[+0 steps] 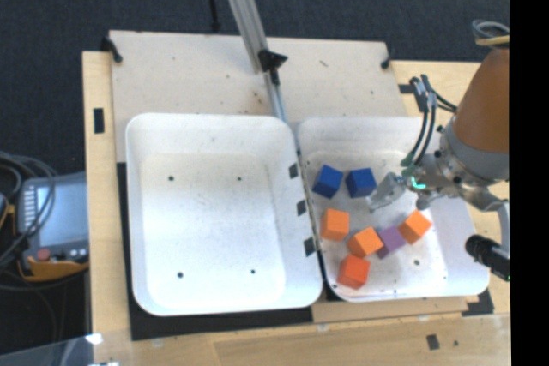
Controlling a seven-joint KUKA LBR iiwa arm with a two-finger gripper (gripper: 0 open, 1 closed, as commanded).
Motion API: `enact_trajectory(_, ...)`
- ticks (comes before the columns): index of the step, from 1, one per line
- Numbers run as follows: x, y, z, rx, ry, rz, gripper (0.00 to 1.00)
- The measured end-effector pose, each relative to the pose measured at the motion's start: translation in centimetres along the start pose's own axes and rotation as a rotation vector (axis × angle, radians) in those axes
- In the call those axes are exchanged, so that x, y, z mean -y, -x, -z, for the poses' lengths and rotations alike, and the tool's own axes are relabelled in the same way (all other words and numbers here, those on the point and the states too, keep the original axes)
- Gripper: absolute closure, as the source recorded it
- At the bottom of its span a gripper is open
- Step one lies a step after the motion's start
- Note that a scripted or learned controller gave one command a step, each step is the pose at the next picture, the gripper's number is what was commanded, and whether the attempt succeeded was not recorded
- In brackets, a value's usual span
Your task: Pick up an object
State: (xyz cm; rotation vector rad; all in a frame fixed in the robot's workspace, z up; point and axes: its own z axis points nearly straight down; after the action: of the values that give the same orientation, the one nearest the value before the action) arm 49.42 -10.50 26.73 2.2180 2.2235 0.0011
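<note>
I saw the grey two-finger gripper [383, 192] hovering low in the right white plastic bin [360, 137], two blue cubes [343, 181] just left of it and orange cubes [367, 242] below.

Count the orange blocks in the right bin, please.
4. One orange block lies left, below the blue ones; one is central, touching the purple block; one is right of it; one is nearest the front rim. The arm may hide more.

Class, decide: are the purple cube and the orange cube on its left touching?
Touching. The camera view shows the purple cube pressed against the orange cube, with no white floor between.
</note>
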Motion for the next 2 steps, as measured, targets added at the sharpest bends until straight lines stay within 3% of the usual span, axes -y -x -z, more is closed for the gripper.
enact_trajectory(1, 0.0, 0.1, 0.0, 0.000, 0.002, -0.005, 0.00)
enact_trajectory(2, 0.3, -0.2, -4.3, 0.000, -0.005, -0.004, 0.00)
